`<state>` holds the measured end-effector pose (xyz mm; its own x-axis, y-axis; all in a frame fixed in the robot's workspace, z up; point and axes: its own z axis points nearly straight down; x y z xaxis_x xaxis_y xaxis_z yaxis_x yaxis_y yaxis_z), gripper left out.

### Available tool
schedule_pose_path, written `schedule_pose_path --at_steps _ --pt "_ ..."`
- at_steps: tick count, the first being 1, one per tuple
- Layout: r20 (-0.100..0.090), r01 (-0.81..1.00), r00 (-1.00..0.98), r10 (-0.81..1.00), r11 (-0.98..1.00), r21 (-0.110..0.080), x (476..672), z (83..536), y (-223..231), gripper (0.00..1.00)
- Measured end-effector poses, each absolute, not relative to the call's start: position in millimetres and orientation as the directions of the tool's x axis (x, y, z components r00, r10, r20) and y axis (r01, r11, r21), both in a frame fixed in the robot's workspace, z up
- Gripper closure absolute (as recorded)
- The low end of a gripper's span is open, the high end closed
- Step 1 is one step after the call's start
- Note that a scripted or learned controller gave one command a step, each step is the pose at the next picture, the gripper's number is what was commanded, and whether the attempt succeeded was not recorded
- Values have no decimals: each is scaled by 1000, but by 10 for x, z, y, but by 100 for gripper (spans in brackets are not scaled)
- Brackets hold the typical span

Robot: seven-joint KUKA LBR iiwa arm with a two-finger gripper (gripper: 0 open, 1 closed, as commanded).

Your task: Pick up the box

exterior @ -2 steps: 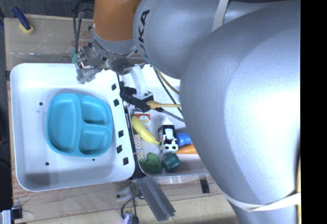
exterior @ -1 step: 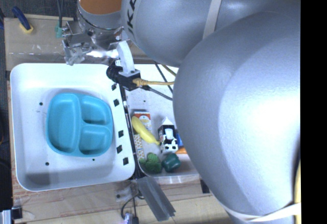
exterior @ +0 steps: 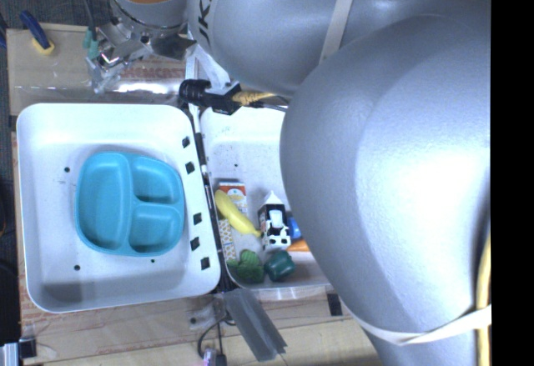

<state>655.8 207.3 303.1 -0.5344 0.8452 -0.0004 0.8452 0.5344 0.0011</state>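
A small white and orange box (exterior: 233, 190) lies in the right bin (exterior: 242, 143), close to the divider between the bins. A yellow banana (exterior: 236, 215) lies against its near side. My gripper (exterior: 108, 58) hangs at the back left, over the bench beyond the far rim of the left bin (exterior: 42, 147) and far from the box. The big grey arm (exterior: 375, 131) hides most of the right bin.
A blue divided plate (exterior: 129, 204) lies in the left bin. Beside the banana stand a black and white carton-like item (exterior: 275, 228), a green leafy piece (exterior: 247, 264) and a dark green object (exterior: 280, 266). A blue and yellow tool (exterior: 35, 31) lies at the bench's back left.
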Motion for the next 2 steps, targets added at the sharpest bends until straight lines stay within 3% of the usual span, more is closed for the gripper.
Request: schedule_pose_path --at_steps 1,2 --pt "1 717 -697 717 697 -2 6555 3018 2083 100" --pt "-3 553 -833 553 833 2 6485 3321 2104 100"
